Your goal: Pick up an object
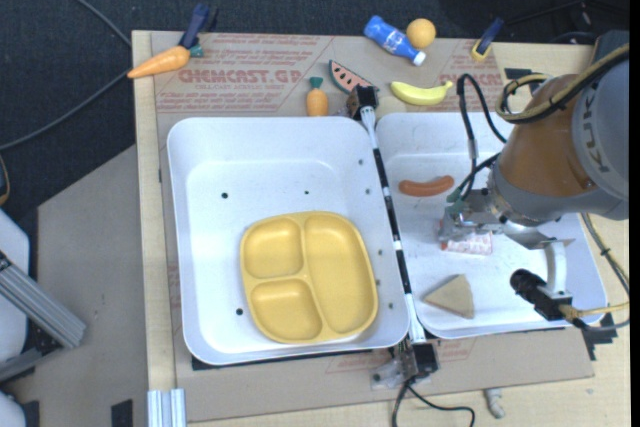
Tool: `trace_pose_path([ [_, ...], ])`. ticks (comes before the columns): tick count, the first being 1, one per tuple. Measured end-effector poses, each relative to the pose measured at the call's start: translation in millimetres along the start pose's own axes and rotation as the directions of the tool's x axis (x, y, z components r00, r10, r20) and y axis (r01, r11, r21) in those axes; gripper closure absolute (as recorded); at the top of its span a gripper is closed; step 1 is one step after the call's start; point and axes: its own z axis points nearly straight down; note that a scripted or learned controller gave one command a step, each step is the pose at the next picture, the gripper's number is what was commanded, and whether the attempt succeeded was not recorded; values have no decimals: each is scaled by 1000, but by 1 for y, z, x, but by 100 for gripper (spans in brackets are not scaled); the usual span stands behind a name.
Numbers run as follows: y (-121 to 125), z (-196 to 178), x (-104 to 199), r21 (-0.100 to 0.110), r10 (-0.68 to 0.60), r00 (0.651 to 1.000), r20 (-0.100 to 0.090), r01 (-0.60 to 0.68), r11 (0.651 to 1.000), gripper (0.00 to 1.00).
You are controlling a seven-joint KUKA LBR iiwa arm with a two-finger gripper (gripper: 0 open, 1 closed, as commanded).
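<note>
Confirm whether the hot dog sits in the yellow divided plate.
No, the hot dog lies in the right bin, while the yellow plate is in the left bin.

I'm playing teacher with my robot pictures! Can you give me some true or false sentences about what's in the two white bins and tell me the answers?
1. A yellow divided plate lies in the left bin. True.
2. The toy sausage lies in the left bin. False: it lies in the right bin.
3. The gripper is over the right bin, right above a small red and white packet. True.
4. The toy banana lies on the yellow plate. False: it lies on the bench behind the bins.
5. A tan wedge lies in the right bin, near its front edge. True.
6. The toy carrot is in the right bin. False: it lies at the bench's far left corner.
</note>
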Motion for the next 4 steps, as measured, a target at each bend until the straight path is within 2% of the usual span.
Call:
trace_pose_path([
  [1,-9,-78,-30,16,2,1000,0,-2,1000,100],
  [2,-9,-77,-30,17,2,1000,0,-2,1000,0],
  [3,23,13,-8,10,1,1000,2,-1,1000,0],
  [4,25,1,-10,1,3,1000,7,-3,1000,100],
])
